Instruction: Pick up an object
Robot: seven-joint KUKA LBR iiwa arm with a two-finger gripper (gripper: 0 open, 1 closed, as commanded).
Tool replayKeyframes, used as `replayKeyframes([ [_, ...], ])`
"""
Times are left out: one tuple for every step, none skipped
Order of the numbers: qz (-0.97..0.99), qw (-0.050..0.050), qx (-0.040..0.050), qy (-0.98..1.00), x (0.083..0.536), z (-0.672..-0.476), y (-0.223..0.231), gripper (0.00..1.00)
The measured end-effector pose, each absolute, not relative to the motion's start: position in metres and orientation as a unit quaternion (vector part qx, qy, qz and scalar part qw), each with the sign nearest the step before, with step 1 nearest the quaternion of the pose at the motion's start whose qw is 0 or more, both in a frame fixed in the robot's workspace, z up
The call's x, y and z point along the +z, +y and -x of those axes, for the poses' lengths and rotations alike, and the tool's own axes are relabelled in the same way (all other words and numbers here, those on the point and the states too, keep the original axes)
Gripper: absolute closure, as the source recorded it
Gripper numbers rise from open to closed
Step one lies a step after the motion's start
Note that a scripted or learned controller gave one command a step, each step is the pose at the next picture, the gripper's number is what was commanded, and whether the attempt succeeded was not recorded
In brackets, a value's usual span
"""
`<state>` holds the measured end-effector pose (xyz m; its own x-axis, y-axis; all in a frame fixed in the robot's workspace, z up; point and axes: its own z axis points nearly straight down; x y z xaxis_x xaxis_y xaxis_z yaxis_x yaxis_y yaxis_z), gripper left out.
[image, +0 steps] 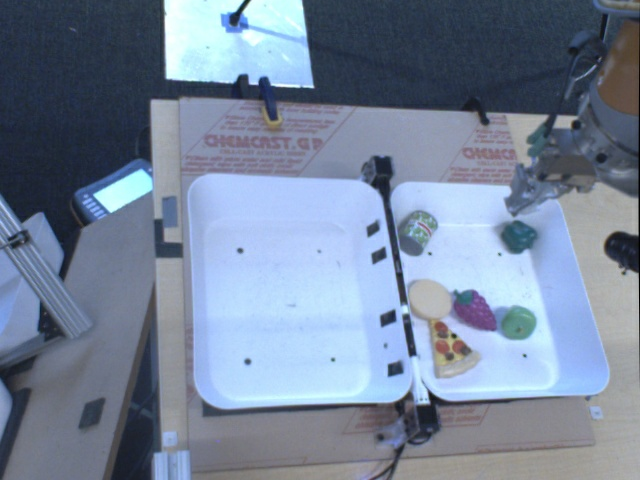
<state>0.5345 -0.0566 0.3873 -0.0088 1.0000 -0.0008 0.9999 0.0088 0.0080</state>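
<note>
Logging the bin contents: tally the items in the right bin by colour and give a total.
Green: 3 — can, dark toy, apple
Purple: 1 — grapes
Tan: 1 — cookie
Yellow and red: 1 — pizza slice
Total: 6

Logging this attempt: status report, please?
End effector above right bin's far corner. Dark green toy lies just below it, not gripped. Nothing in the way.
</note>
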Motion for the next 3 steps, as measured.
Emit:
replayKeyframes([
  [-0.703,0.004,0.0054,0.711,0.493,-0.515,-0.009,1.00],
  [-0.703,0.002,0.0039,0.712,0.538,-0.486,0.065,1.00],
  [-0.704,0.002,0.0028,0.710,0.547,-0.488,0.060,1.00],
])
